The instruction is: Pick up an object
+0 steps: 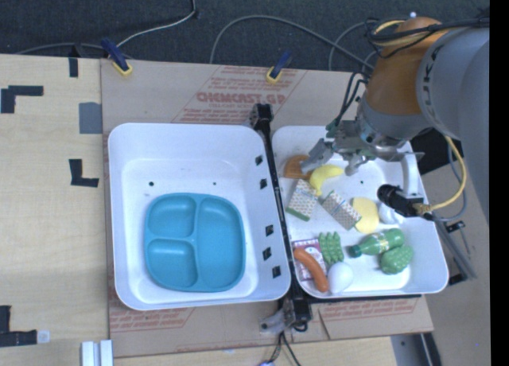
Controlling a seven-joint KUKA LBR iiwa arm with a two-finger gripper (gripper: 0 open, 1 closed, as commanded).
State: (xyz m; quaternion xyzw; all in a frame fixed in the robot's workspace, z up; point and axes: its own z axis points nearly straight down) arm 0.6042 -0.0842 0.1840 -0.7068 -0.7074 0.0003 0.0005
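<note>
We hover our fingers (pixel 340 155), spread and grasping nothing, just above the yellow banana (pixel 324 175) (approach step, we judge); next: descend and clench.

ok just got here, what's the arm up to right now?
The KUKA arm reaches in from the right and hangs over the far end of the right bin, its gripper just above a yellow banana-like toy. Nothing is visibly held. That bin holds a clutter of toy food: a green bottle, a sausage, a white egg. The left bin holds a blue divided plate.
</note>
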